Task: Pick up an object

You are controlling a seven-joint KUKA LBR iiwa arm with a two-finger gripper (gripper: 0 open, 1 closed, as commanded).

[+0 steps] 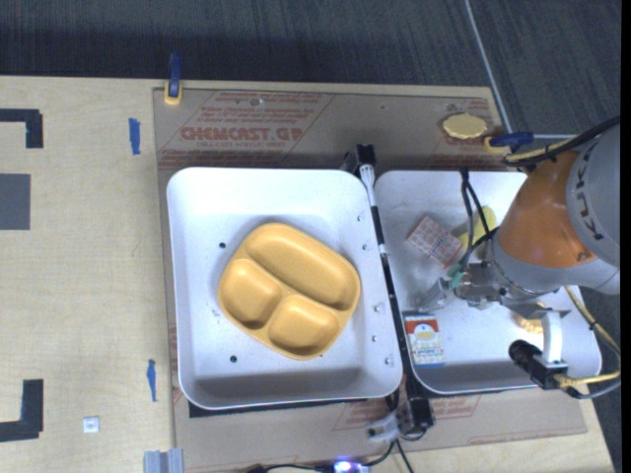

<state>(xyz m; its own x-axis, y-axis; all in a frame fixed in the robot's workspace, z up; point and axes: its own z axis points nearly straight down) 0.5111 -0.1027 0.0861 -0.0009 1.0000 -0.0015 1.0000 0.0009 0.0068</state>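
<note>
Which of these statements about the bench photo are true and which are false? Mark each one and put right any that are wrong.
1. The yellow tray lies in the left bin. True.
2. The yellow tray has five compartments. False: it has three.
3. The arm is over the right bin. True.
4. A small card with a red top lies on the yellow tray. False: it lies in the right bin, at its near left corner.
5. A patterned packet lies in the right bin. True.
6. The two bins stand on bare carpet. False: they sit on a brown board on the bench.
</note>
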